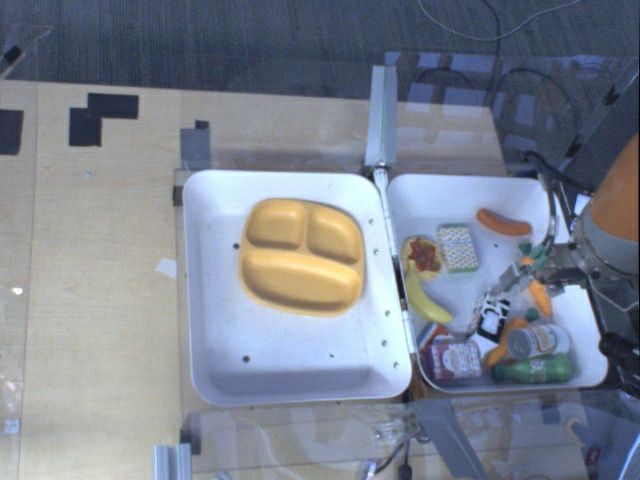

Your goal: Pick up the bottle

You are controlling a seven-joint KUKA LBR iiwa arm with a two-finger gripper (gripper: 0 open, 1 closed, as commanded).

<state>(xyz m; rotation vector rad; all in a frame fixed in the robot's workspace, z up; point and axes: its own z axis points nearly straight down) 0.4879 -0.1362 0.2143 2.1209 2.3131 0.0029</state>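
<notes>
The bottle (537, 370) is green and lies on its side in the front right corner of the right bin (440, 193). A silver can (536, 341) sits just behind it and touches it. My gripper (489, 311) reaches in from the right and hangs low over the middle of this bin. It is above a small black-and-white item (493, 320), up and to the left of the bottle. Nothing green shows at the gripper, and the bottle rests apart from it.
The right bin also holds a sausage (503, 223), a pale box (457, 248), a pizza slice (424, 255), a banana (427, 300), a red packet (453, 359) and orange carrot pieces (541, 299). In the left bin (215, 298) sits a yellow divided plate (301, 255).
</notes>
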